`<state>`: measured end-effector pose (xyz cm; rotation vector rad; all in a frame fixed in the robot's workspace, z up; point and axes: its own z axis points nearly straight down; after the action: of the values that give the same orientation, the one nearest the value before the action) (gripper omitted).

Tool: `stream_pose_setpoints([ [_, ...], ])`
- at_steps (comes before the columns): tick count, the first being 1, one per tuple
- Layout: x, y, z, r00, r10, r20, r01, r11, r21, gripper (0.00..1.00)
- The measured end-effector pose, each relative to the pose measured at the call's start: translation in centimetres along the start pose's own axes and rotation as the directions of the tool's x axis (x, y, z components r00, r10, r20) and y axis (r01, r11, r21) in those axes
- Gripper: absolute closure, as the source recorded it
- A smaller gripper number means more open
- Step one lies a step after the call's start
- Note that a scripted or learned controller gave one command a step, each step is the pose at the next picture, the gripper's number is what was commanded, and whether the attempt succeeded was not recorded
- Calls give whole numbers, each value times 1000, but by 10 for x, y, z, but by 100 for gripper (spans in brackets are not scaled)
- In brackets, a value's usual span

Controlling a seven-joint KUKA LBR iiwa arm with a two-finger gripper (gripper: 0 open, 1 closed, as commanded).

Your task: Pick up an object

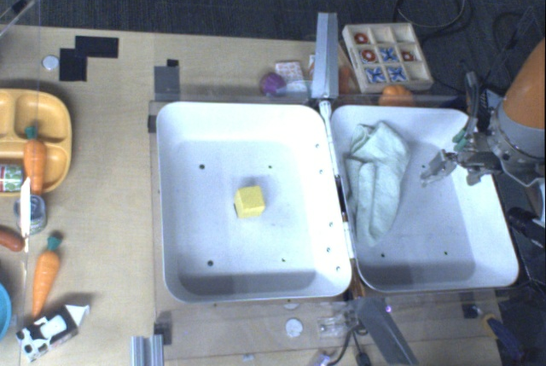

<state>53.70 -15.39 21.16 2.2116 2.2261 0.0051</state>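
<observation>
Bins: two white bins side by side, left bin (183, 185), right bin (478, 245).
Yellow block (250, 201): one, near the left bin's centre.
White cloth (375, 178): one, crumpled along the right bin's left edge.
Gripper (435, 171): above the right bin's upper right, fingers slightly spread, gripping nothing.
Writing: none legible.

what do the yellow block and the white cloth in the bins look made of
Yellow block: probably foam or sponge, with a matte, slightly rough face and soft edges. White cloth: woven fabric, matte, lying limp in folds and creases.
</observation>
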Motion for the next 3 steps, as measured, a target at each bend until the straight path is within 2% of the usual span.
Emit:
stream_pose_setpoints([
  [1,77,53,26,976,-218,0,218,976,-2,0],
  [2,63,78,111,912,-410,0,410,912,-1,0],
  [3,63,128,120,929,-370,-5,370,929,10,0],
])
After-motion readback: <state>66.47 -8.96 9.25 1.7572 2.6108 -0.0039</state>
